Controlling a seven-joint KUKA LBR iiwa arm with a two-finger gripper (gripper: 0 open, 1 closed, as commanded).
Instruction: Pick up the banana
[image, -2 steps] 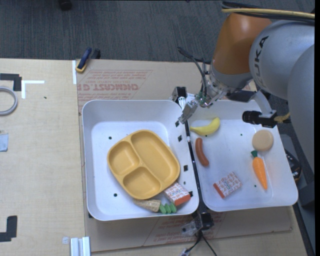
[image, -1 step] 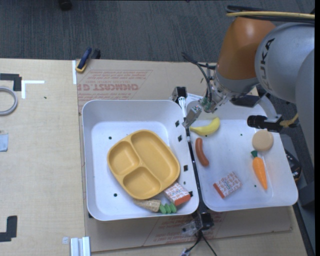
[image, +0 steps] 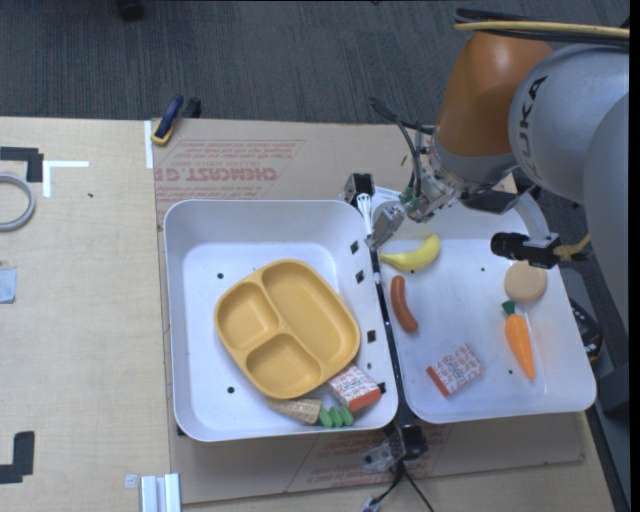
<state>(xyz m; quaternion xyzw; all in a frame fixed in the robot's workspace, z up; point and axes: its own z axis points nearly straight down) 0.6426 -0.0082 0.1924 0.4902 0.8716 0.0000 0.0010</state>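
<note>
Banana (image: 414, 254) lies just below-right of the end effector (image: 384, 226) in the right bin (image: 560, 400), long axis roughly left-right; finger state can't tell.

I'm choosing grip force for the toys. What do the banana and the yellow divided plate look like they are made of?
The small yellow curved banana looks like moulded plastic: uniform colour, smooth matte skin, probably a rigid toy. The yellow three-compartment plate also looks like plastic: one even colour, rounded moulded ridges and a soft sheen. Neither material can be confirmed from appearance alone.
</note>
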